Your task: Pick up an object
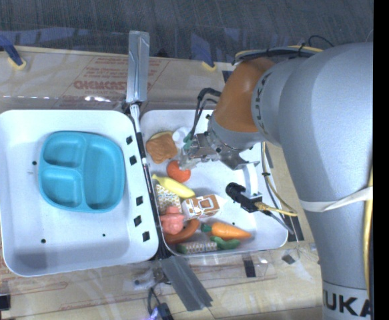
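Camera view: left bin [21,245] holds blue tray [82,170]; pincer [189,153] state unclear.

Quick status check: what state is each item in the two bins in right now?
Blue divided plate: flat in left bin, nothing on it.
Gripper: low in right bin, over the tomato.
Tomato: resting on bin floor.
Bun: lying near bin's back.
Banana: lying flat.
Carrot: lying near front wall.

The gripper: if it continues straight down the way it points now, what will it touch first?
Most likely the tomato, which lies just under the gripper in the right bin. Depth is unclear from this view.
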Motion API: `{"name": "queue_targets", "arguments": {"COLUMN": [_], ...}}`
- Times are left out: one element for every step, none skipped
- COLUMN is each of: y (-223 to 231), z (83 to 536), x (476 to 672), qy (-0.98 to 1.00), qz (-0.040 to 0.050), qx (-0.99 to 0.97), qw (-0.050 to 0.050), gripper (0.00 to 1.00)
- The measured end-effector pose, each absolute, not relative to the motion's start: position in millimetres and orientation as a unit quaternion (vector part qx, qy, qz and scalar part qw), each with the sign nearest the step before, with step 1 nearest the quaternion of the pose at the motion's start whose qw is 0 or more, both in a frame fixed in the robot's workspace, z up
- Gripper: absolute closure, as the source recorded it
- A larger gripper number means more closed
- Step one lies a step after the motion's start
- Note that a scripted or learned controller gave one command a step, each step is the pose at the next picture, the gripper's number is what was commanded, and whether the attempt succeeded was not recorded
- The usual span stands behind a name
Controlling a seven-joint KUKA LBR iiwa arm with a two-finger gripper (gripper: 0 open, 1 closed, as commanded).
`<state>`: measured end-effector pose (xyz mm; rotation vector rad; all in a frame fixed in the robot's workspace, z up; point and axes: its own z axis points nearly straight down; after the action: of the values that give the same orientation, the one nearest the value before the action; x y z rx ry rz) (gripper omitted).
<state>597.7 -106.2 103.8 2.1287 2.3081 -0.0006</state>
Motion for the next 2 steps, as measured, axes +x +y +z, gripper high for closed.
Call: {"name": "queue_targets", "arguments": {"y": [-106, -95], "z": [104, 94], "x": [597.6, 573.2], "qy": [0.735, 0.806], "qz": [-0.0005, 0.0008], "qx": [0.678, 0.593], "qw": [0.001, 0.001], "gripper": [0.0, 0.0]}}
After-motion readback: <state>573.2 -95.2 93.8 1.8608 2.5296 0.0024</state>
